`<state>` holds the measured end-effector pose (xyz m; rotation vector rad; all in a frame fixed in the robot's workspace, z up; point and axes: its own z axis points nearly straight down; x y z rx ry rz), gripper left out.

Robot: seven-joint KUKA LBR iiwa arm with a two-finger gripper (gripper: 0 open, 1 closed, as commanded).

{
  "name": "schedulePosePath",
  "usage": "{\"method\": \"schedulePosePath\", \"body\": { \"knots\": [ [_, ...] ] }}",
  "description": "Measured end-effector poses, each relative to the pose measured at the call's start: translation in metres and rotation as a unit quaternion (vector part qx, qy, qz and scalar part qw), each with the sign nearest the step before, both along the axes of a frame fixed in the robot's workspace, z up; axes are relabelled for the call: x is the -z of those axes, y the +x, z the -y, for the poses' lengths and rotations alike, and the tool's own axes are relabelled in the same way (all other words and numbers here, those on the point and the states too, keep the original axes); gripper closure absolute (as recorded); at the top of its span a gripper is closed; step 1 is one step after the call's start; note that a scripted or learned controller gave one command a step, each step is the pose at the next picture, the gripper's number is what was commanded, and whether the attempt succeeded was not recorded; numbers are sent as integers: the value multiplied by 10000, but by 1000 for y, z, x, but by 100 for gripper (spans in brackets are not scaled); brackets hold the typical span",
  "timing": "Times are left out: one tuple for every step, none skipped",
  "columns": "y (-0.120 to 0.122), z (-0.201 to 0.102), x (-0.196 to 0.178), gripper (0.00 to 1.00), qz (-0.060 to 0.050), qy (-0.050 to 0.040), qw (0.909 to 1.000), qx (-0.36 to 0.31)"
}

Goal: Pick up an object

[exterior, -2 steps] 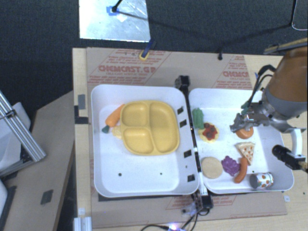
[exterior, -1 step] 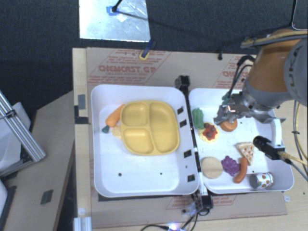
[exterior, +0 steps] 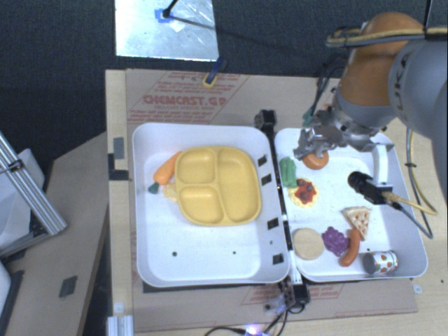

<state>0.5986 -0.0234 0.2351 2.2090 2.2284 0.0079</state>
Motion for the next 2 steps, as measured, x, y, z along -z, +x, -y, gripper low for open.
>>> {"method": "schedulePosePath", "body": {
  "knots": [
    [0,-5,19,100,-32,-5,10000,19],
    [5,10,16,100,-20,-7,10000,41]
  ]
}}
